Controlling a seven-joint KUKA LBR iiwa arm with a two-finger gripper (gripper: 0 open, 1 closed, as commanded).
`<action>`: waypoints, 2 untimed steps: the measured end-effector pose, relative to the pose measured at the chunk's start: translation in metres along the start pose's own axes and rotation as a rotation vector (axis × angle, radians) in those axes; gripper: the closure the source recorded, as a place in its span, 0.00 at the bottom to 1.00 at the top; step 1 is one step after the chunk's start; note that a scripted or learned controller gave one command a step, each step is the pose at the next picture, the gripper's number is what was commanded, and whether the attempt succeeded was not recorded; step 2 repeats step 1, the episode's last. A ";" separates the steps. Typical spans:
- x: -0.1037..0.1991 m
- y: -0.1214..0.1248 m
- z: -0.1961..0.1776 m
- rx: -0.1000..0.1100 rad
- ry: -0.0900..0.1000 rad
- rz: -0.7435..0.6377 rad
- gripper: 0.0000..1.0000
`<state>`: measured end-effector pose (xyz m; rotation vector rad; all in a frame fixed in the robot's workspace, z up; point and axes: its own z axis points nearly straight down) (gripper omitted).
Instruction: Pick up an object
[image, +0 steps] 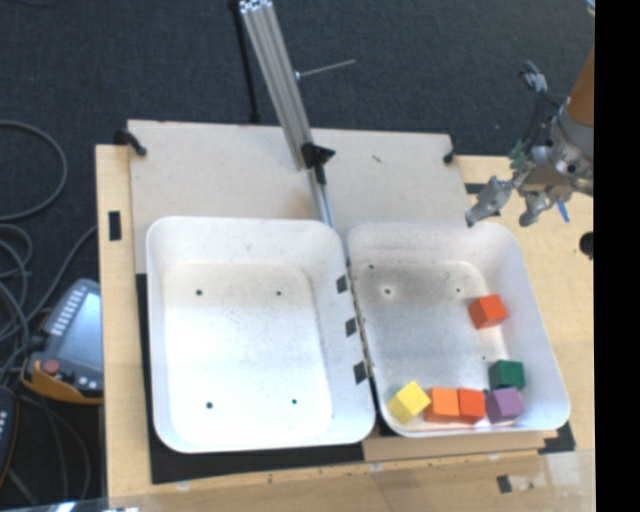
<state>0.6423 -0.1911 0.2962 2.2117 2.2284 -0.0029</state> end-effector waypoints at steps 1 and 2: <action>-0.004 -0.017 -0.062 -0.008 -0.002 0.008 0.00; -0.004 -0.017 -0.062 -0.008 -0.002 0.008 0.00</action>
